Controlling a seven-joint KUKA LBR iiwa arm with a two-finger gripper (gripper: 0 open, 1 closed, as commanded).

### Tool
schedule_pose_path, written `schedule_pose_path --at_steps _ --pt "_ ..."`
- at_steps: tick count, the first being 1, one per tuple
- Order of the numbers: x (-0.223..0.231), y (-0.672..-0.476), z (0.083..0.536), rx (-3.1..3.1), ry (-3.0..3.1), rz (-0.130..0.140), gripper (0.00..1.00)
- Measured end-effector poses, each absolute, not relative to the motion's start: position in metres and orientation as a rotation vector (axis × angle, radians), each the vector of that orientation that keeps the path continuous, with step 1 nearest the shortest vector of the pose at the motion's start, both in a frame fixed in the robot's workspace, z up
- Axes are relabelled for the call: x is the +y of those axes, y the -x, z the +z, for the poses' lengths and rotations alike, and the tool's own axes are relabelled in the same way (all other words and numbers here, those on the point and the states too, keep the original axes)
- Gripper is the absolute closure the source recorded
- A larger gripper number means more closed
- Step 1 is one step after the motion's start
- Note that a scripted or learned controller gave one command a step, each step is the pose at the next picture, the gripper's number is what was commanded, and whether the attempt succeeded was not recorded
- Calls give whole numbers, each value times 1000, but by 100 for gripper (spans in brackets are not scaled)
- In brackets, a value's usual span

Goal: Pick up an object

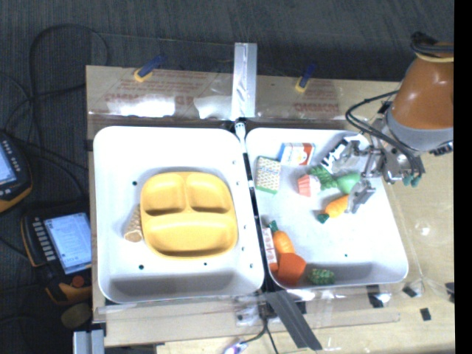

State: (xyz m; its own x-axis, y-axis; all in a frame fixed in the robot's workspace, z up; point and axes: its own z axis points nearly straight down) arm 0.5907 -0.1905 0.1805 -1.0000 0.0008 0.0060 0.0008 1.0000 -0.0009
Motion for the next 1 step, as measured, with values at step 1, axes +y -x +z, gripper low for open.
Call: schedule_pose_path --at_steps 1 --pt "-219 -575 91 -3139 32 2 0"
